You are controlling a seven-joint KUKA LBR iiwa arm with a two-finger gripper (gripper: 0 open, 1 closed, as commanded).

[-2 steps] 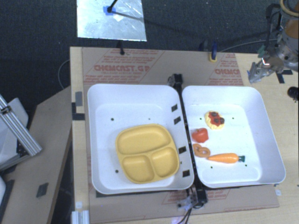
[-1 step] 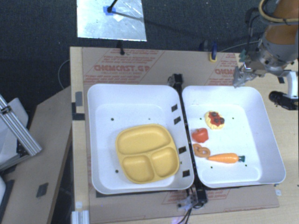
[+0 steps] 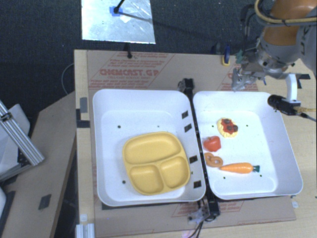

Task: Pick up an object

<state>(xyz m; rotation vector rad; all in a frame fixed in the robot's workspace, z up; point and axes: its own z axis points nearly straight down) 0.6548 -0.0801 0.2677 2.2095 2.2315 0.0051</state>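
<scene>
The right bin (image 3: 277, 148) holds several toy foods. A small round pizza (image 3: 228, 127) with red topping lies near its middle. Below and left of it sits a red tomato-like piece (image 3: 212, 143). A tan pretzel (image 3: 214, 159) lies under that, beside an orange carrot (image 3: 237, 168) with a dark green tip. My gripper (image 3: 241, 81) hangs above the right bin's far rim, well behind the food and touching nothing. Its fingers are too small and blurred to read.
The left bin (image 3: 109, 113) carries a yellow three-compartment tray (image 3: 156, 161). A shiny metal sheet (image 3: 117, 14) with a blue mark lies beyond the bench. An aluminium bracket (image 3: 17, 138) stands at the left edge.
</scene>
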